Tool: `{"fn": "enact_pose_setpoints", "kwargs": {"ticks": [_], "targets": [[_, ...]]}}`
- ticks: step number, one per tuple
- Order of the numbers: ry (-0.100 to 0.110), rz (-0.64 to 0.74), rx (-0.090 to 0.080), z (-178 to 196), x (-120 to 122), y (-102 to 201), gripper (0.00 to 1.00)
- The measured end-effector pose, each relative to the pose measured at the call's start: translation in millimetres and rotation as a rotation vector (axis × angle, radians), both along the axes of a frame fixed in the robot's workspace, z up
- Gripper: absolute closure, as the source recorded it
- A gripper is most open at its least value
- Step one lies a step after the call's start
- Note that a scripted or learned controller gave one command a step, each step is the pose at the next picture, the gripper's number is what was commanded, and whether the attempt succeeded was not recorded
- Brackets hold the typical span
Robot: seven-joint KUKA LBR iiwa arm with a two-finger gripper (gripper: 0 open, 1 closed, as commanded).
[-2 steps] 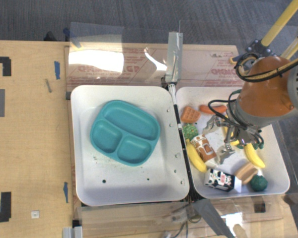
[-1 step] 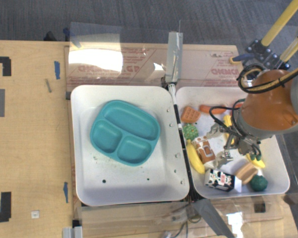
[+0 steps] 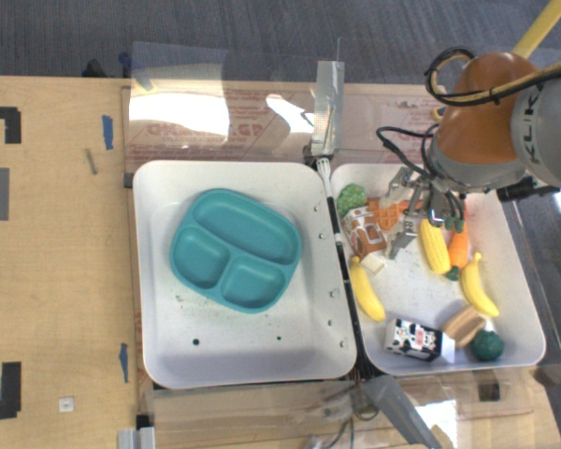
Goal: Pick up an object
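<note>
Toy food lies loose in the right bin (image 3: 528, 330) at the frame's right: a corn cob (image 3: 434, 245), a carrot (image 3: 459, 248), two bananas (image 3: 366, 291), a green lump (image 3: 352, 196). None is lifted yet, so the pick remains to be done. The gripper (image 3: 411, 221) hangs low beside the corn, its state impossible to tell. The left bin (image 3: 168, 349) holds a teal divided plate (image 3: 235, 249).
</note>
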State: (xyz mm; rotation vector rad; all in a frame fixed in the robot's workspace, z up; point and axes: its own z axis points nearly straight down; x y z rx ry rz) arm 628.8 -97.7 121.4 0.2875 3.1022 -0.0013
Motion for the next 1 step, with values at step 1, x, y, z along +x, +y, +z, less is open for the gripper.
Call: {"fn": "enact_pose_setpoints", "kwargs": {"ticks": [1], "targets": [[0.016, 0.125, -0.002, -32.0, -60.2, -54.7, 0.00]]}}
